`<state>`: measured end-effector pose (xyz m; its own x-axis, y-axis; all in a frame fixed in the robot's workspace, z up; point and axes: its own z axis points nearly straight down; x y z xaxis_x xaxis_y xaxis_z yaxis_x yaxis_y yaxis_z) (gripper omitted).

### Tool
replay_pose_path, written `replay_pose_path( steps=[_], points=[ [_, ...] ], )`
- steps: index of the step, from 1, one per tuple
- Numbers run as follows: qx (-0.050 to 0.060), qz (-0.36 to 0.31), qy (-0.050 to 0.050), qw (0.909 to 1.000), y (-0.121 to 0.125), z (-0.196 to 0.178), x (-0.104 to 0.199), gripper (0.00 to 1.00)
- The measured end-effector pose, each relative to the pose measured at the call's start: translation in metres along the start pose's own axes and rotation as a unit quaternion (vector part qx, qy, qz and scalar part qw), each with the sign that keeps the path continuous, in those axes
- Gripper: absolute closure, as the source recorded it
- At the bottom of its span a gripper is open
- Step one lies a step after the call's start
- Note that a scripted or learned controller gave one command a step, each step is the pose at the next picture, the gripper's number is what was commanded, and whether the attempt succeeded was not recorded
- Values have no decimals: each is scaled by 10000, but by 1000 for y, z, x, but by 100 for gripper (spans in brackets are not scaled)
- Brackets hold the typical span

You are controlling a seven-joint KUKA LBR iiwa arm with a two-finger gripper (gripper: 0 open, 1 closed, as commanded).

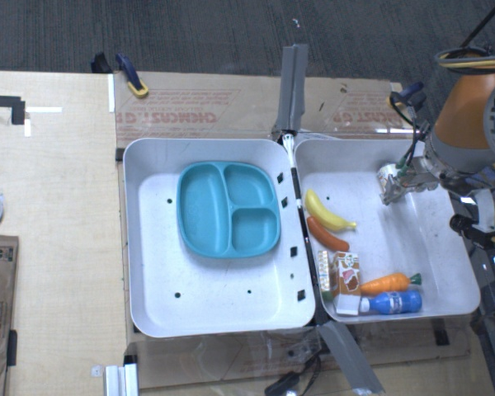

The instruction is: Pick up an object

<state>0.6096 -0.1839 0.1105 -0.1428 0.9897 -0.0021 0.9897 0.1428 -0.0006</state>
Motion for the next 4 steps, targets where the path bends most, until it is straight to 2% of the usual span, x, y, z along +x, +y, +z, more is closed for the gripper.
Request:
replay_pose_path(
  steps=[1,2,3,4],
  points=[
    [-10,478,-1,9989,-3,-42,-13,100],
    [-77,665,-53,9977,49,-14,-28,100],
    [-12,650,-2,9979,47,-3,-22,0],
    [-3,715,5,9974,46,18,16,0]
  ],
)
